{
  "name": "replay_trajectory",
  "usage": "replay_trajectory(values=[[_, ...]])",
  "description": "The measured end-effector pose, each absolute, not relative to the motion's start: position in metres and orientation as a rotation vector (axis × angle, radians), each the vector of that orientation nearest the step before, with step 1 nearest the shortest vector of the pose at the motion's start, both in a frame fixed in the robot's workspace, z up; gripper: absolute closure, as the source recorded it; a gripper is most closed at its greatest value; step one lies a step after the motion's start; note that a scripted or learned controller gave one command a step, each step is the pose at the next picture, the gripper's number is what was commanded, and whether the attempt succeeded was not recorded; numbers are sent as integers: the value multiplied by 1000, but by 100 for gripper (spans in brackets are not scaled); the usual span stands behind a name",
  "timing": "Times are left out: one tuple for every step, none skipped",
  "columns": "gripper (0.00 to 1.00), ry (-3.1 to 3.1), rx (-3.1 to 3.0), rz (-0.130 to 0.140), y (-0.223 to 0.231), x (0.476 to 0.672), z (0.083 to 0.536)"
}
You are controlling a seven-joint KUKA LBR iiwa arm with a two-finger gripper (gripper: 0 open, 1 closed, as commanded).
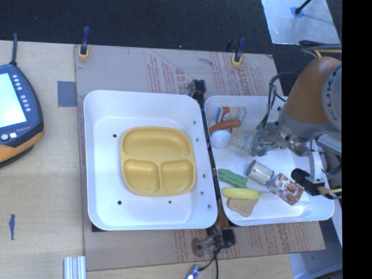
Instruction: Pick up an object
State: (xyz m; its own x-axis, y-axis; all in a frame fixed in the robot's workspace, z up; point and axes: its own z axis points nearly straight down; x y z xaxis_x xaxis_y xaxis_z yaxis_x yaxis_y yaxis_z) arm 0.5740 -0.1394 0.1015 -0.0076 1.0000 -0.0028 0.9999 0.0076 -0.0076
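The claw (263, 146) hangs low inside the right bin (318, 215), near its far edge, beside a can (259, 171); whether it grips anything, I cannot tell.

The grey arm reaches in from the right, orange-banded wrist bent down, claw (261, 146) lowered

The scene is brightly and evenly lit from above. The left white bin (96, 156) is close to overexposed, its rim and floor washing into one tone, while the yellow divided tray (158, 158) inside it keeps soft shading in its compartments. Shadows are short and faint. The dark floor beyond the bench (40, 202) swallows detail. The picture is slightly soft overall; small items in the right bin (314, 213) blur together.
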Motion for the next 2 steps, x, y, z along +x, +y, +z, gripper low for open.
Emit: replay_trajectory(values=[[0, -2227, -2211, 11, -139, 574, 102], [0, -2226, -2214, 6, -140, 600, 92]])
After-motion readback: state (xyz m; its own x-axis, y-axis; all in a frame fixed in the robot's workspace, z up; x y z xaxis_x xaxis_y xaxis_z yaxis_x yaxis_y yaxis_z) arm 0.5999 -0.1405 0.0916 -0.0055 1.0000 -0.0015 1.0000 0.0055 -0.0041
